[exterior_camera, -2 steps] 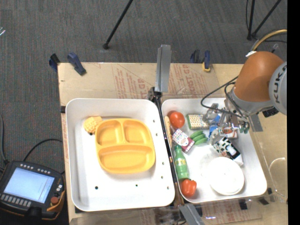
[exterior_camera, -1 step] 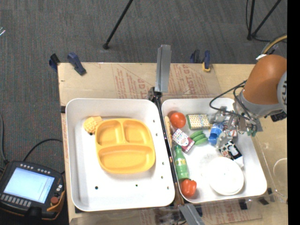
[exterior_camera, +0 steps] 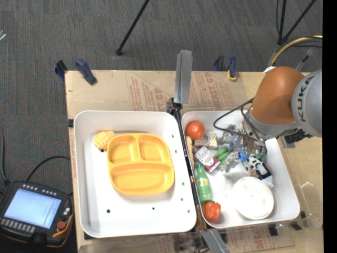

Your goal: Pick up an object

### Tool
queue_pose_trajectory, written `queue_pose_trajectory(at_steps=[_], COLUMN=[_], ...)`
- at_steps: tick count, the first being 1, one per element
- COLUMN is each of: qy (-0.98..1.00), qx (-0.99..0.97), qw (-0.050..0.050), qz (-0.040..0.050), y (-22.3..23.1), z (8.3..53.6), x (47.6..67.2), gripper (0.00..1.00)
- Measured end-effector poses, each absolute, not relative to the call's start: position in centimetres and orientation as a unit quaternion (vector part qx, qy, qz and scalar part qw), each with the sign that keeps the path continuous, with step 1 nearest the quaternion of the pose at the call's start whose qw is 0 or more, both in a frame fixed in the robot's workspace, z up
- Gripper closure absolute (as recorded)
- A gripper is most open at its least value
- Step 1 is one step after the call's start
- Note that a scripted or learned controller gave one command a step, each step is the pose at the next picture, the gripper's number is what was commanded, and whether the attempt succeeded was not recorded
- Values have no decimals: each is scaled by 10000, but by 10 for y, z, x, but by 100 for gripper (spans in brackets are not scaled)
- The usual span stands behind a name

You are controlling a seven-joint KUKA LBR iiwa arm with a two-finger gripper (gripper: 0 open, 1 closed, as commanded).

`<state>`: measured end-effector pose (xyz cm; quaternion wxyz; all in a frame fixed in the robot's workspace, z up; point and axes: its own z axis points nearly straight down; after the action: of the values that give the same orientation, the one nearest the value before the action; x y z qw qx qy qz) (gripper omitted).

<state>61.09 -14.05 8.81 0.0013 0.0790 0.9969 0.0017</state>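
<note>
Currently, the left bin [exterior_camera: 84,194] holds a yellow divided tray [exterior_camera: 140,162]; the right bin [exterior_camera: 287,183] holds a tomato [exterior_camera: 195,130], green bottle [exterior_camera: 202,183] and white lid [exterior_camera: 254,197]. Both rest on a cardboard-covered bench [exterior_camera: 131,88] over grey carpet [exterior_camera: 52,30]. Gripper [exterior_camera: 237,144] state: cannot tell.

Robotics lab setting. Plywood bench [exterior_camera: 158,91] on grey carpet, blue clamps [exterior_camera: 85,70] at its back edge. Teach pendant [exterior_camera: 36,211] on floor left of bench; tripod legs [exterior_camera: 136,21] behind it; industrial arm [exterior_camera: 287,101] over its right side.

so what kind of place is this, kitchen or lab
Most likely a robotics lab or test cell, not a kitchen: a robot arm reaches over two white bins of toy food, the bench is clamped cardboard, and a teach pendant sits on the carpet.
</note>
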Motion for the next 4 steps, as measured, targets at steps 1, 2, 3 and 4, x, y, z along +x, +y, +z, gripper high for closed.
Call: queue_pose_trajectory(at_steps=[1, 2, 3, 4], qy=[9994, 9894, 9869, 9873], qx=[-357, -1453, -1612, -1591], qw=[0, 17, 15, 40], qz=[7, 1, 14, 25], y=[-96, -190, -209, -208], z=[88, 88, 89, 100], x=[610, 645, 635, 636], gripper=[0, 0, 0, 100])
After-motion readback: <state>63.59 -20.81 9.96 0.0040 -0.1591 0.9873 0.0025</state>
